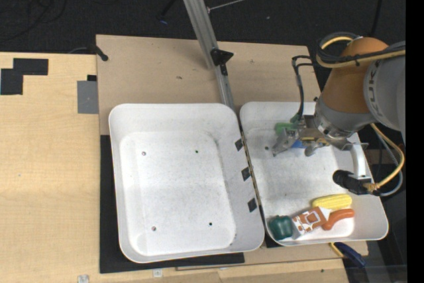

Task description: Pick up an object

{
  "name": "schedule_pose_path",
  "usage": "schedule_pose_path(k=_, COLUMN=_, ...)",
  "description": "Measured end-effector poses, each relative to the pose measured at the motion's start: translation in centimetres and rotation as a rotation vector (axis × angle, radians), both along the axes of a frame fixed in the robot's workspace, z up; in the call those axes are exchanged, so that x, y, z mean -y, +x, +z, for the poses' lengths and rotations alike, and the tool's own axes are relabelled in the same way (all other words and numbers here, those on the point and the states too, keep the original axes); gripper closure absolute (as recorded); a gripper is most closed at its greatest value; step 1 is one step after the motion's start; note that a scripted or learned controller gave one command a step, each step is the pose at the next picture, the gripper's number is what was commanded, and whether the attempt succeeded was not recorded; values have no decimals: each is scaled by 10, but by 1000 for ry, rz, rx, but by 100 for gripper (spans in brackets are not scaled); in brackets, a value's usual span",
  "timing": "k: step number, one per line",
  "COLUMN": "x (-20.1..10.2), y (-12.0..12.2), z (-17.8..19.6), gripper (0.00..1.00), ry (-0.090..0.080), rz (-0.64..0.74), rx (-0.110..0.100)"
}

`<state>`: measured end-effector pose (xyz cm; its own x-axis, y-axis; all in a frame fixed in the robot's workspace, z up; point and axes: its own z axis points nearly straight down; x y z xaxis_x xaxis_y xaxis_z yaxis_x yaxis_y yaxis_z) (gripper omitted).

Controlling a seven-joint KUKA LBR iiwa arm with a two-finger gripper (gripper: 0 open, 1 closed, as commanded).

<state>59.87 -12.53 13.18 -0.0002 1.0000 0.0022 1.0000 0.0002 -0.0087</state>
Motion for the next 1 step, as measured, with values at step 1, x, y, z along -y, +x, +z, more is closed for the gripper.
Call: schedule_pose_path(k=1, x=3, y=1, z=13, gripper=100, ry=-1, rz=-9, rx=4)
